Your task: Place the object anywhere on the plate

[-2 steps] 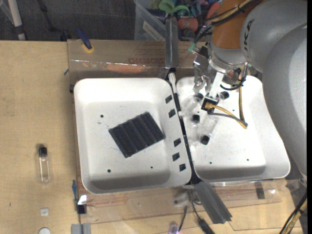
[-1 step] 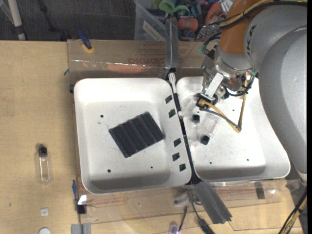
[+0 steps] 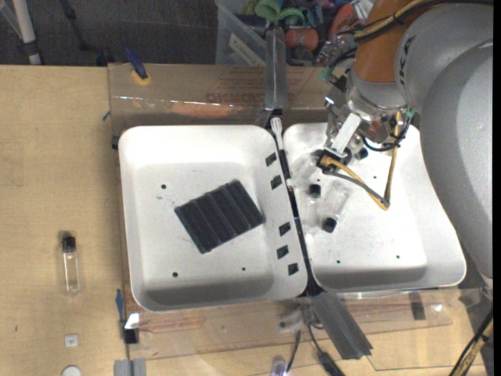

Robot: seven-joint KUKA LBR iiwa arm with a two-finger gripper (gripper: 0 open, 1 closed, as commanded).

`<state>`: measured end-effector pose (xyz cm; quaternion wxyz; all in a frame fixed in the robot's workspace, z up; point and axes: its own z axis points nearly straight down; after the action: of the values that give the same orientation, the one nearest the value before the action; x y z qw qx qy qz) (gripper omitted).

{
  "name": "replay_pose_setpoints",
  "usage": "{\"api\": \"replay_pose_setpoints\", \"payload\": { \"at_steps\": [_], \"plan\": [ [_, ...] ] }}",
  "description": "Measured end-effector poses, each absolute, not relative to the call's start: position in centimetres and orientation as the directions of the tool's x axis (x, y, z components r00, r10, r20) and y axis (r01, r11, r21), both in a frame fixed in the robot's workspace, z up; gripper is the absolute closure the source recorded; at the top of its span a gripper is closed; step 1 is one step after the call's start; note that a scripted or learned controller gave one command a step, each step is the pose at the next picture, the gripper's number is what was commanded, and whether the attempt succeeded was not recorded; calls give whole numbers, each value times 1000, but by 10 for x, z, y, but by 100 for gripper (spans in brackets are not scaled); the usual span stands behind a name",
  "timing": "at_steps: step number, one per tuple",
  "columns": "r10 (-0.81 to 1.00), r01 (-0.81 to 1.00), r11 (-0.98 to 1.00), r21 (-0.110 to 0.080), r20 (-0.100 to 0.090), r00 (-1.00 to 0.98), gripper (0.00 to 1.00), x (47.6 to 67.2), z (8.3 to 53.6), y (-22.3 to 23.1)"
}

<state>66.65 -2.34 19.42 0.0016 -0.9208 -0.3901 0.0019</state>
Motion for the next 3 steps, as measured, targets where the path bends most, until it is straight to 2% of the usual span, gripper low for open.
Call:
{"api": "replay_pose_setpoints", "payload": {
  "at_steps": [3],
  "plan": [
    [718, 718, -696, -5, -2, 696, 100, 668, 224, -24]
  ]
}}
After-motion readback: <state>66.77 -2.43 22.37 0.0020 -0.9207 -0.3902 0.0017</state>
